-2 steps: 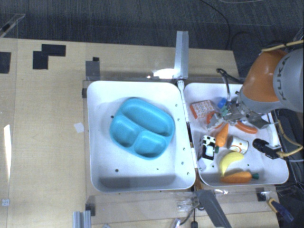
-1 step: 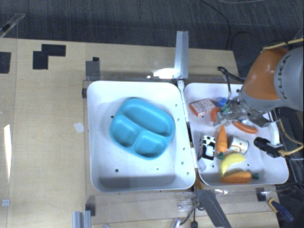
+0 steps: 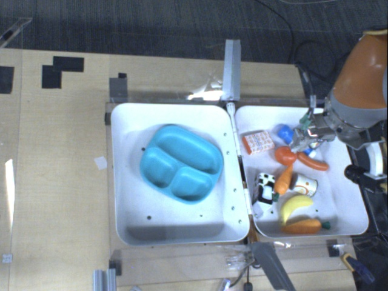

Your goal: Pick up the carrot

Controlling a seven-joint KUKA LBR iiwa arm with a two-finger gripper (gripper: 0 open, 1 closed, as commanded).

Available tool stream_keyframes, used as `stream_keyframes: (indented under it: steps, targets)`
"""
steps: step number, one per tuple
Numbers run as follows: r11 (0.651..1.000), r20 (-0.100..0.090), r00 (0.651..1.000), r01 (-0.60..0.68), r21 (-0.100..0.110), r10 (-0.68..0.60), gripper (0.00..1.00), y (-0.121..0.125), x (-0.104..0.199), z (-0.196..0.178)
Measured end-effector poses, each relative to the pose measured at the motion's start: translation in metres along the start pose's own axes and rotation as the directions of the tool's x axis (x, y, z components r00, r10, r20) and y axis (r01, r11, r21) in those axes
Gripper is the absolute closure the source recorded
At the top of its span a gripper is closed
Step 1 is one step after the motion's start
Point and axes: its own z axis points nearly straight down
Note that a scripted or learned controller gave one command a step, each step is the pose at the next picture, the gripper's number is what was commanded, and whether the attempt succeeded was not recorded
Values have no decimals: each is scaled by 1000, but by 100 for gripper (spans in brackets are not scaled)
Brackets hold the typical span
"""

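Over the right bin's (image 3: 357, 223) far half, the gripper (image 3: 309, 135) hangs just above a hot dog (image 3: 312, 162) and a tomato (image 3: 285, 156); whether it is wide or narrow cannot be told. Behind it the grey wrist and orange band of the arm (image 3: 362, 77) slant in from the right. One carrot (image 3: 302, 225), orange with a green tip, lies flat by the near wall, just below one banana (image 3: 295, 205). One smaller orange piece (image 3: 283, 181), one blue ball (image 3: 284, 133) and one red-patterned box (image 3: 258, 141) share this bin. One blue divided plate (image 3: 182, 162) sits in the left bin (image 3: 130, 223).
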Motion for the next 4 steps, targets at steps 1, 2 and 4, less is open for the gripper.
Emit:
stream_keyframes:
  steps: [1,2,4]
  targets:
    - [1000,0,1000,0,0,0,0,0,0,0]
    - [997,-2,997,71,4,-71,0,-27,-42,94]
    - [991,0,991,132,-1,-132,100,-24,-29,112]
